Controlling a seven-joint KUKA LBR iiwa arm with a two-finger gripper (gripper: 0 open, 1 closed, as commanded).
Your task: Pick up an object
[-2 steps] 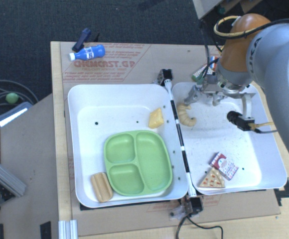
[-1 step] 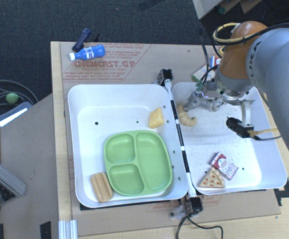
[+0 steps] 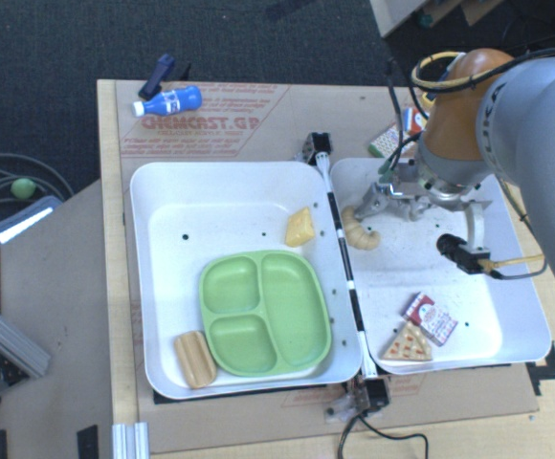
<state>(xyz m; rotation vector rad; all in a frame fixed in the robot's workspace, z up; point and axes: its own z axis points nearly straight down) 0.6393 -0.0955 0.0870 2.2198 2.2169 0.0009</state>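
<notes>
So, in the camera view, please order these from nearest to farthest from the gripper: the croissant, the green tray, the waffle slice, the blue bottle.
From the gripper, in the right bin:
1. Croissant, just below it, by the divider.
2. Green tray, left bin, lower middle.
3. Waffle slice, right bin, bottom; close to the tray's range, so this order is uncertain.
4. Blue bottle, outside the bins, top left.

Glossy smooth white plastic for both bins (image 3: 153,256); matt green plastic for the divided plate (image 3: 263,311); bare brown cardboard with red print under them (image 3: 230,113); satin grey metal and shiny orange band on the arm (image 3: 536,113)
</notes>
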